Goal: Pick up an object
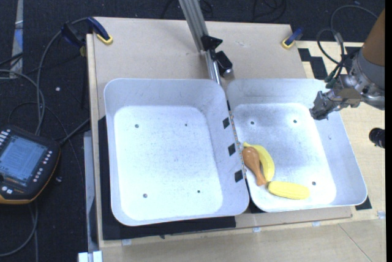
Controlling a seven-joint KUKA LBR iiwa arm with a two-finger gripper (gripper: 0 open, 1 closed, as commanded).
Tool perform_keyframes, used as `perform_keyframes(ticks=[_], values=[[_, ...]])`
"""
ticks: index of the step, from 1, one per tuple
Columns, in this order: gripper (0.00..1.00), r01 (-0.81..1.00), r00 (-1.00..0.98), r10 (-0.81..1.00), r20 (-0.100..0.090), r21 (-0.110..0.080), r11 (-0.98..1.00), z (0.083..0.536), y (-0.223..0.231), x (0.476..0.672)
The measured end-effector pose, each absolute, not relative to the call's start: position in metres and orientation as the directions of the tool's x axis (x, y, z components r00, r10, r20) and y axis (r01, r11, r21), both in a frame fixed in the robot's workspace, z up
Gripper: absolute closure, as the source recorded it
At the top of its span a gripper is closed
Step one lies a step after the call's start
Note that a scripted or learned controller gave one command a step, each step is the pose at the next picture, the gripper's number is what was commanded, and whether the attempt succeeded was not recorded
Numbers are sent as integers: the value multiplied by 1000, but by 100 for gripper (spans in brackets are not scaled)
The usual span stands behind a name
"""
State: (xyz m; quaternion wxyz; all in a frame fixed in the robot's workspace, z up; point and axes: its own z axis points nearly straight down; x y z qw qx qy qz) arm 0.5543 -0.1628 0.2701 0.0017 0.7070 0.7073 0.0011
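From the camera above, the pale wooden surface (159,49) carried two shallow white bins side by side. The left bin (122,101) sat toward the left of the view, the right bin (343,150) just beside it, their inner rims touching or overlapping along the middle. In the right bin, near its left wall toward the front, lay a curved yellow banana (265,160) with a brown, pear-shaped object (253,161) lying against it on the left. Just in front of them lay a yellow lemon-like piece (288,190), close to the banana's lower end. The arm (375,52) reached in from the right, and its claw (320,109) hung over the right bin's far right corner, well apart from the three things. Nothing showed between its tips; whether they stood apart or together could not be told. A slanted metal pole (190,3) crossed the back of the surface.
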Motion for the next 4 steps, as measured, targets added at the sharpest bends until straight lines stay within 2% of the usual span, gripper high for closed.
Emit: perform_keyframes(ticks=[1,4], values=[[100,1000,-3,1000,1,-1,3,257,-109,547],[100,1000,-4,1000,0,-1,4,233,57,540]])
